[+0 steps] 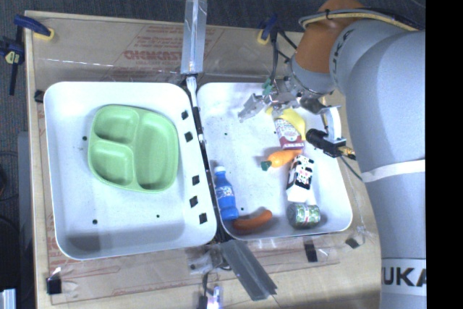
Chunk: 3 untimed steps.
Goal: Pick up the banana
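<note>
Over right bin (217, 155), hand (271, 99) touching banana (291, 116); finger spread unclear

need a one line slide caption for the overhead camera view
KUKA arm's gripper hovers over the right bin beside the banana; a green divided plate sits in the left bin.

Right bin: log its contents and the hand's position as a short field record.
right bin: white, shallow
banana: yellow, far side of the bin, partly under the hand
hand: low over the bin's far side, next to the banana
ketchup bottle: lying just in front of the banana
carrot: middle of the bin
blue bottle: along the left wall
sausage: near wall
green can: near right corner
left bin: holds a green divided plate
</note>
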{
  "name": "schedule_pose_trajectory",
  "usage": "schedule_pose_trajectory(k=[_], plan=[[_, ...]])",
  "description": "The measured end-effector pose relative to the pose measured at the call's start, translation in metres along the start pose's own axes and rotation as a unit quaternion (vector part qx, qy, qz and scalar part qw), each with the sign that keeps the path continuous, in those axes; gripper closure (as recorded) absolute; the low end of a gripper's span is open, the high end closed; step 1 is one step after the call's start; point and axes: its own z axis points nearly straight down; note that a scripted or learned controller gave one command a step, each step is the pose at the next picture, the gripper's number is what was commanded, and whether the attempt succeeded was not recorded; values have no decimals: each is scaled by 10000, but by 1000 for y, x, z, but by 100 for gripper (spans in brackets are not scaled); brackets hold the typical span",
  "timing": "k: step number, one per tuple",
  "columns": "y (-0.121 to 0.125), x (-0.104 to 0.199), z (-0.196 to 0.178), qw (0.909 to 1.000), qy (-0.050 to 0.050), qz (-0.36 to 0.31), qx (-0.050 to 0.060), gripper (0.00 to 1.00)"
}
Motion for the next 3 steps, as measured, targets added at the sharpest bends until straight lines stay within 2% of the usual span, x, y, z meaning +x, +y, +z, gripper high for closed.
schedule_pose_trajectory(k=[1, 2, 3], plan=[[0, 9, -39, 9996, 1, -294, 0, 0], [-5, 0, 16, 9972, 8, -746, 10, 0], [0, -1, -90, 9835, -5, -1807, -5, 0]])
